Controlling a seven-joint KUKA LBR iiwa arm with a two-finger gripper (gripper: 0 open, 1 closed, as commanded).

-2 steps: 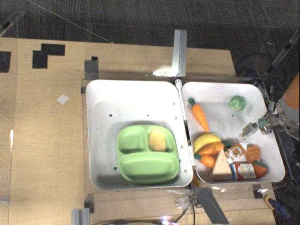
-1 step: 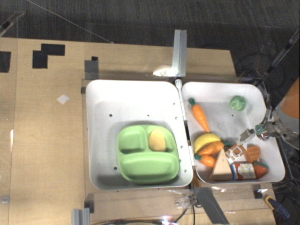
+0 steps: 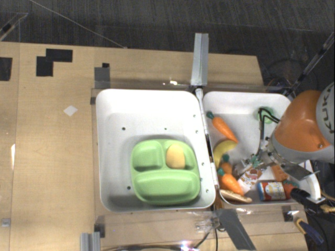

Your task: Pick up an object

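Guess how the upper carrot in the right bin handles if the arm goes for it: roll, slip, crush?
The carrot looks like smooth moulded plastic, so probably stiff, light and somewhat slippery. Its tapered, round body lies flat on the right bin floor apart from the clutter below, so a push would likely roll or swing it about its thin end. Crushing seems unlikely.

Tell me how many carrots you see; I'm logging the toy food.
2 clearly. One carrot lies near the right bin's upper left; another carrot lies low by its front-left corner. Clutter under the arm may hide more.
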